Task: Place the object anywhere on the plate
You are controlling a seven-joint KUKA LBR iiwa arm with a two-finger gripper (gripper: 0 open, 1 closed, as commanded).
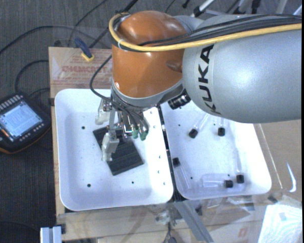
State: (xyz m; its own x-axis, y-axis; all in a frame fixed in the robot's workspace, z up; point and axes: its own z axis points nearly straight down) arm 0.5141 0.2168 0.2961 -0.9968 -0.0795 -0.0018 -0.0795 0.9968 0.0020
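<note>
Two white bins (pixel 66 186) on bench; one dark plate (pixel 122 157) (left bin), pincer (pixel 107 151) above it, finger spread unclear.

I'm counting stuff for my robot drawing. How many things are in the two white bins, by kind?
Dark flat ridged block: 1, in the left bin, under the gripper
Clear plastic pieces with black caps: about 5, like this one, all in the right bin
Total: about 6; the clear ones are hard to tell apart.
</note>
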